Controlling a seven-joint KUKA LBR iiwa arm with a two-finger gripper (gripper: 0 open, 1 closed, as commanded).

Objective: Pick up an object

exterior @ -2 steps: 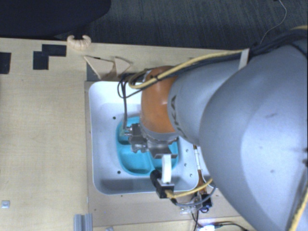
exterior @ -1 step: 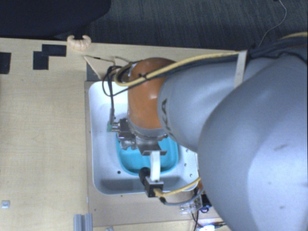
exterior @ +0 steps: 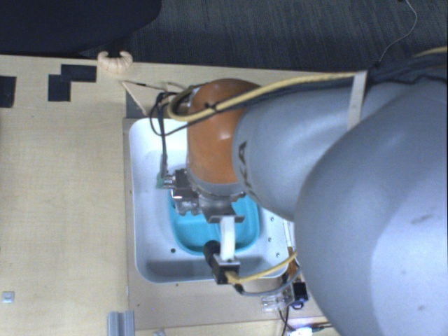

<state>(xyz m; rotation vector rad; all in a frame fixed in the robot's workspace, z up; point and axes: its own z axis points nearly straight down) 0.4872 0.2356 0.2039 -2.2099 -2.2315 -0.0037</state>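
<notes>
A: Where does the object lie, seen from the gripper (exterior: 210,224)?

B: The blue container (exterior: 187,231) lies directly under the gripper, on the floor of the white bin (exterior: 143,187). It looks like a shallow blue dish or tray. Its visible part spreads to the left of the gripper and toward the lower side, and one more piece of blue shows at the right of the gripper. The wrist covers its middle.

A: And the gripper, is it spread or pressed together?

B: I cannot tell. The orange band (exterior: 213,135) and the grey arm (exterior: 336,180) are above it and hide the tips. I see only the metal wrist block and a white bracket (exterior: 227,240) that hangs below it, over the near rim of the blue container.

A: Does it touch the container?

B: It is very close above it, but contact is not clear from this angle. A yellow cable (exterior: 280,86) runs along the arm.
</notes>
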